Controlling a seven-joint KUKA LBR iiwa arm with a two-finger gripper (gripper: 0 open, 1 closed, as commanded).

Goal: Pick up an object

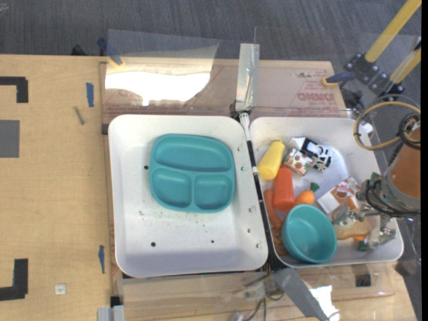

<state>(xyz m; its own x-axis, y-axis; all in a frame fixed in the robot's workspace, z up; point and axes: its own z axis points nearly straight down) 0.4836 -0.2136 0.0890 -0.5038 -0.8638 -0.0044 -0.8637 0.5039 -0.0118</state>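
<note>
We are looking down on the left shallow white bin (127,233), where a teal plastic divided plate (192,172) is lying flat near the middle. Moving right, we are seeing the right white bin (394,249) crowded: a yellow rounded plastic bottle (271,160) is leaning beside an orange plastic bottle (283,188), a teal round bowl (309,233) is sitting at the near side, and a small black-and-white toy (314,154) is lying toward the far side. At the right edge the two-finger gripper (374,227) is hanging low over the clutter beside the bowl; we cannot tell how it is set, and nothing is visibly held.
</note>
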